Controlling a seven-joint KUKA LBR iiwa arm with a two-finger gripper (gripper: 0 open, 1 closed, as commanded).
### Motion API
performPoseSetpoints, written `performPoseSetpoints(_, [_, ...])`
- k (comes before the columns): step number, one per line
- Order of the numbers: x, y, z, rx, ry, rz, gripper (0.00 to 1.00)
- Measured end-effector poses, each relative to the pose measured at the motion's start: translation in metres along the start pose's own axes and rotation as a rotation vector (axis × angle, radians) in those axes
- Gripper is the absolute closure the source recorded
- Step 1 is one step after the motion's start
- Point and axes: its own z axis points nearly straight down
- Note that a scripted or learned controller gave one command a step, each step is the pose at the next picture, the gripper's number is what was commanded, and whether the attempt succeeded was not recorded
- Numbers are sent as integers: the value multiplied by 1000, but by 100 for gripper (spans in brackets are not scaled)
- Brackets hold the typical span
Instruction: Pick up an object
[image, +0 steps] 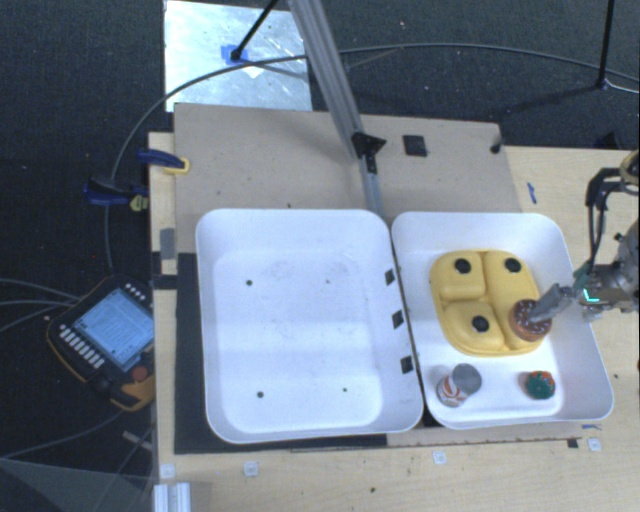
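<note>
In the right bin (570, 250) lies a large yellow block (480, 300) with three black dots on top. A small brown round object (523, 318) rests against the block's right edge. My gripper (538, 313) reaches in from the right and its tip is at this brown object, touching or just above it. Near the bin's front wall are a grey, white and red object (458, 384) and a small green and red ball (540, 384), both well apart from the gripper.
The left bin (215, 300) adjoins the right one, with black clips (397, 318) along the shared wall. A slanted metal pole (340, 90) crosses the bench's back. A teach pendant (108, 340) lies off the bench to the left.
</note>
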Motion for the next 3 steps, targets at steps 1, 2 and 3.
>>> performPoseSetpoints(1, [0, 0, 0, -2, -1, 0, 0])
performPoseSetpoints(2, [-2, -5, 43, 2, 0, 3, 0])
performPoseSetpoints(3, [-6, -14, 94, 3, 1, 4, 0])
